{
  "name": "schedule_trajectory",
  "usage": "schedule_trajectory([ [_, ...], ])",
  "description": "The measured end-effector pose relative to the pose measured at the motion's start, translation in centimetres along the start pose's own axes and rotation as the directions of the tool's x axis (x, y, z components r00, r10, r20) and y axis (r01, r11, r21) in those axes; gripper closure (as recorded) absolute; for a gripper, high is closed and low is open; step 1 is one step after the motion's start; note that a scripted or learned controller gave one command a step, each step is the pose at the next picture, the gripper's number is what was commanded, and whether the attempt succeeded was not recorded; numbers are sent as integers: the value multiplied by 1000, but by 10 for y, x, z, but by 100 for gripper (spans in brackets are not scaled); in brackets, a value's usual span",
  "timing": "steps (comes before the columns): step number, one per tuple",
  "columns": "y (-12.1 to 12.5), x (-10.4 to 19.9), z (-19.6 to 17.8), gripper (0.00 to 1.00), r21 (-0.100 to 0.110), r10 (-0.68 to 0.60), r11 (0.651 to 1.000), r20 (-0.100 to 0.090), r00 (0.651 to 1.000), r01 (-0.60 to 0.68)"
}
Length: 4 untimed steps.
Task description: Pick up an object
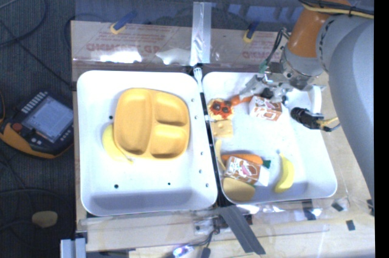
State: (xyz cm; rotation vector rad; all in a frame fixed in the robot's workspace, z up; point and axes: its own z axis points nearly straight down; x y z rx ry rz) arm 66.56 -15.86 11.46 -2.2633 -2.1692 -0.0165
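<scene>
Pincer [262,89], grip state unreadable, hovers just above partly hidden carton [267,109].

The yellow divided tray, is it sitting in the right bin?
No, the yellow divided tray lies in the left bin.

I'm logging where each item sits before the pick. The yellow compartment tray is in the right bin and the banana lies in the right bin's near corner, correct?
One thing is off: the yellow compartment tray sits in the left bin, not the right one. The camera view shows it there, filling much of that bin. The rest holds: the banana lies in the right bin toward its near corner.
</scene>
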Motion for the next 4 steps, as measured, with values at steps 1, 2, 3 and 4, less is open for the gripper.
schedule_trajectory([
  [1,7,-12,-2,0,11,-90,996,-11,996,91],
  [2,5,4,1,0,12,-143,990,26,989,143],
  [3,11,-12,10,0,-22,-239,970,33,970,240],
  [4,-13,21,27,0,4,-493,870,18,870,493],
])
